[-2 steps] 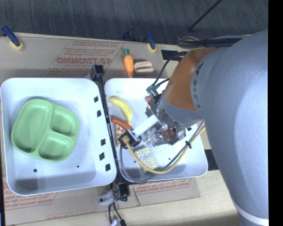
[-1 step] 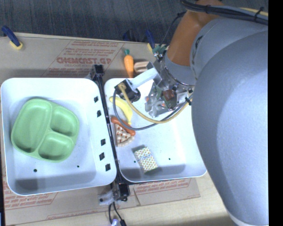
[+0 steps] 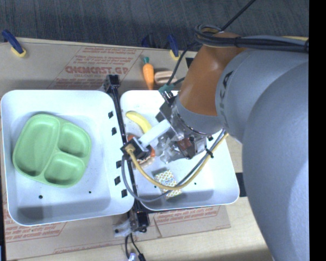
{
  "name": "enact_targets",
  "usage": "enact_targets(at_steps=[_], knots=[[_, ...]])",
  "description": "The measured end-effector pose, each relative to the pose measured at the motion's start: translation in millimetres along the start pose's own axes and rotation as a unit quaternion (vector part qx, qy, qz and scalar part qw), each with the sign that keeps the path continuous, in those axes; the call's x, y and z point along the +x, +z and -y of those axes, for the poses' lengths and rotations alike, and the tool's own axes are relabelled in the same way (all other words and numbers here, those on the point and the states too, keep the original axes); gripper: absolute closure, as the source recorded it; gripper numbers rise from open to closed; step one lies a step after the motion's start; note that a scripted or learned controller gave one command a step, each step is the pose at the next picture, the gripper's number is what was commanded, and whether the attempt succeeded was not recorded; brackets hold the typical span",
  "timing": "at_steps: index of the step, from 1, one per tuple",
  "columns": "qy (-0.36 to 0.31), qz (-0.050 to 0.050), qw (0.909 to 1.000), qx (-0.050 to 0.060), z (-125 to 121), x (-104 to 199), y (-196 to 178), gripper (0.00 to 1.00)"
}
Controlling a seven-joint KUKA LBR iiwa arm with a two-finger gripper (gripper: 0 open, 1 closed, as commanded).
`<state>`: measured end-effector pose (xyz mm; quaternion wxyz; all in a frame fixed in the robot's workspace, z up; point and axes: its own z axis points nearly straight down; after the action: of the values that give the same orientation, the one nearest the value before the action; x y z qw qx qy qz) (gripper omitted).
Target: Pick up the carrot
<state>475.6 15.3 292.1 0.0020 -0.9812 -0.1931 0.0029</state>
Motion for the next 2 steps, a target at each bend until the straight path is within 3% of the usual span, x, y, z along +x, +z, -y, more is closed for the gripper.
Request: enact_targets(at_steps=[1,2], knots=[[-0.126,0.0,0.992,0.0,-57.0,-18.2,3.7,1.0],[-0.052,0.001,0.9986,0.002,-99.5,-40.9,20.2,1.0]])
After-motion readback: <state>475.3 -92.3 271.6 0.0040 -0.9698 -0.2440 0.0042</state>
